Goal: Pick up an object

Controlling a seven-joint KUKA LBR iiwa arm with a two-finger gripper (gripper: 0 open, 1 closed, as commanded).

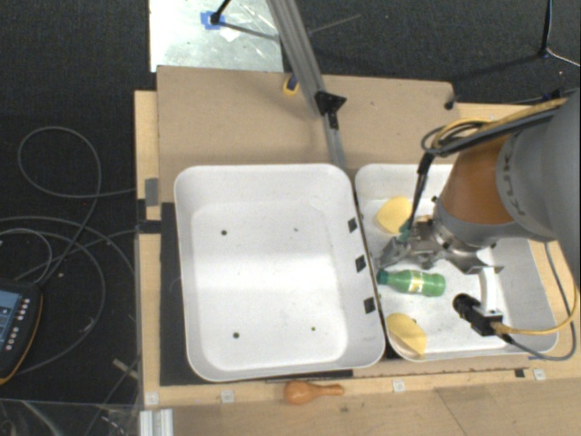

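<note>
While the table [227,107] is carrying two white bins, the right bin [536,312] is holding a green bottle [413,282] lying on its side between two yellow pieces. The grey arm [517,184] is reaching in from the right, bending down over that bin. Its gripper [399,248] is hanging just above the bottle's neck end; whether it is spread or closed, I cannot tell.

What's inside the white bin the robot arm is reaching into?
The right bin holds a green bottle lying on its side and two yellowish pieces. The arm covers part of the floor, so anything beneath stays unseen.
</note>
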